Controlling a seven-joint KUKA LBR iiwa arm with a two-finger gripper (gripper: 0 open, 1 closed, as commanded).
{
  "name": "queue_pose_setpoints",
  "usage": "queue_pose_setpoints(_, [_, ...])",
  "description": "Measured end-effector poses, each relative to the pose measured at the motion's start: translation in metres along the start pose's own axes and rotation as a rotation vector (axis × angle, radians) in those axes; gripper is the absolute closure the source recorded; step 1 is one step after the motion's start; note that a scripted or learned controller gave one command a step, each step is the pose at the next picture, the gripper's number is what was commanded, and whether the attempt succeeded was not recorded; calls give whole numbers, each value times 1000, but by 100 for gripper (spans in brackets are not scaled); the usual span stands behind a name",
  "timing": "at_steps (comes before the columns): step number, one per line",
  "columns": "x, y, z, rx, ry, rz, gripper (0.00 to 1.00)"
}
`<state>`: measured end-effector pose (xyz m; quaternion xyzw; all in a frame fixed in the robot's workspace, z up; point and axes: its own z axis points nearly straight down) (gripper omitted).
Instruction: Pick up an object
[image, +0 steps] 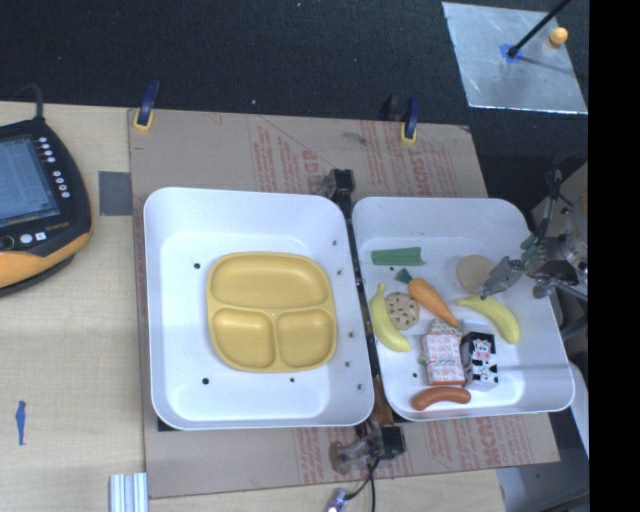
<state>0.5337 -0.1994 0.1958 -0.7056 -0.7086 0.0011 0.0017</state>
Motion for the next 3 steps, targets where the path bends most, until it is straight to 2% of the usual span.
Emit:
queue_pose_setpoints(1, [61,-13,105,2,0,-3,0])
queue_pose_setpoints(2, [105,34,104,-1,-3,-4,0])
queue_pose_setpoints(3, [104,34,94,2,-2,-4,100])
